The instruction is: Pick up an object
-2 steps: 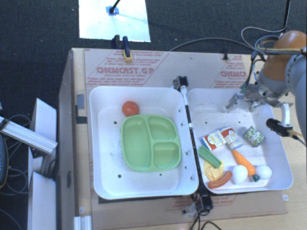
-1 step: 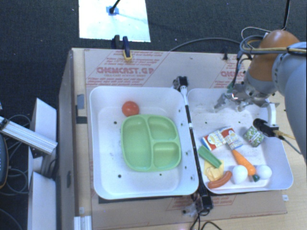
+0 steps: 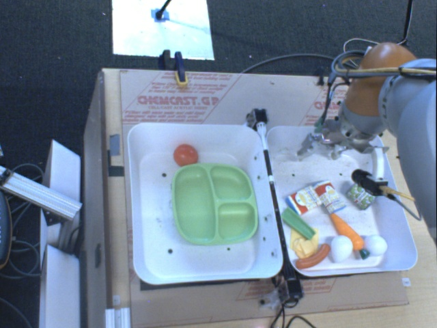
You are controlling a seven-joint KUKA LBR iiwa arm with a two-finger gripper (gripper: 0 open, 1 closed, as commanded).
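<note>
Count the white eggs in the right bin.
2. One white egg lies near the right white bin's front edge, beside the orange carrot. The other white egg is just right of it, near the front right corner.

The clear sheet [image 3: 205, 94] covering the desk carries red print: "CHEMCAST GP" reads plainly behind the left bin [image 3: 147, 183], and the same print repeats slantwise elsewhere, too faint to read. The carton [image 3: 315, 198] in the right bin bears print too small to read.
</note>
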